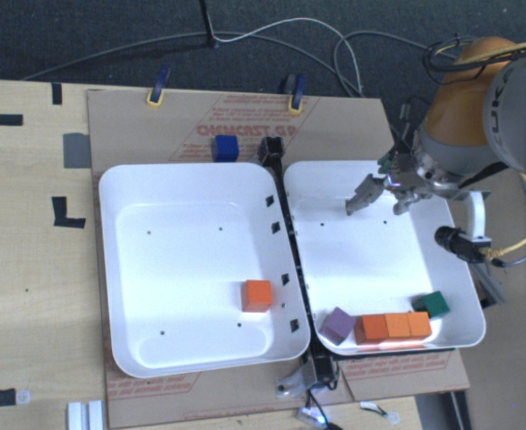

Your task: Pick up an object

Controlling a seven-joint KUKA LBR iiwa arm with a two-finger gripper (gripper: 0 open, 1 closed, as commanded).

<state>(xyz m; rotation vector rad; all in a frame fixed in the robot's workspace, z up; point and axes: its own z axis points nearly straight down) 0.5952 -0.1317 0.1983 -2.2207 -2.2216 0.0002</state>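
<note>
My gripper (381, 201) hangs over the far part of the right bin (361, 258), open, with nothing between its fingers (361, 195). Along that bin's near edge lie a purple block (337, 325), a row of orange blocks (392, 327) and a green block (435, 305). A single orange cube (257, 296) sits in the left bin (173, 267), toward its near right side. The gripper stands well apart from all of them.
A blue cube (226, 147) rests on the cardboard behind the left bin. Black clips (271, 150) join the bins along their shared edge. Cables run over the dark floor at the back. Two clamps (159, 90) hold the cardboard's far edge.
</note>
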